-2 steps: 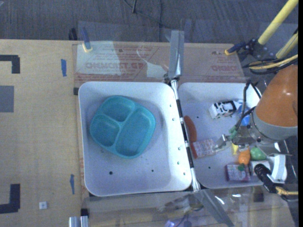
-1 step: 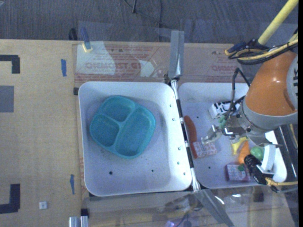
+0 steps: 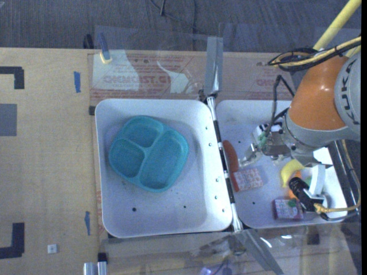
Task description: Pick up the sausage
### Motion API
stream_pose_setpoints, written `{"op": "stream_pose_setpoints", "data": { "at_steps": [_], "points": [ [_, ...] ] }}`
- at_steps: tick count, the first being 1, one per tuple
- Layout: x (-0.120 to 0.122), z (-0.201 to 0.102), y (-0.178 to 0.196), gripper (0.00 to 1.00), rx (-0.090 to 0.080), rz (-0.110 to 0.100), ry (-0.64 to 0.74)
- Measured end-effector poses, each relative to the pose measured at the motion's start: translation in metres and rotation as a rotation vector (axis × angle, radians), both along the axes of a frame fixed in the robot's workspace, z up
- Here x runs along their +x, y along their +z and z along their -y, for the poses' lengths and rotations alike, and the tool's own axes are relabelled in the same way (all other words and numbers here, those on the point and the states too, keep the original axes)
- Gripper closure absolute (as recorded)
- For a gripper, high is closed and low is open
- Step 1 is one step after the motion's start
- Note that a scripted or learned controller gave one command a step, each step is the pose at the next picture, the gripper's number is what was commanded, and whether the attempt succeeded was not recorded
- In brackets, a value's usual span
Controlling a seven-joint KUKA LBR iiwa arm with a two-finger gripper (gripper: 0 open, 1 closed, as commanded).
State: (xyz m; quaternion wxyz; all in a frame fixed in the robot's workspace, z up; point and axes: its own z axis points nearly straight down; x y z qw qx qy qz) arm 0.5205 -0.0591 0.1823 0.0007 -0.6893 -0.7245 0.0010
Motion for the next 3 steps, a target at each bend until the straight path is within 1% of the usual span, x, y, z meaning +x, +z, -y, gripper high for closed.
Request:
{"op": "stream_pose_setpoints", "data": {
  "at_steps": [1,2,3],
  "points": [
    [0.027,0.04,-0.093,0.0,0.001,-0.002,-0.216],
    [-0.006,0.08,-0.079,0.0,0.002,-0.005,-0.313],
    [0.066,0.073,-0.073,0.0,-0.002,-0.002,-0.496]
  ]
}}
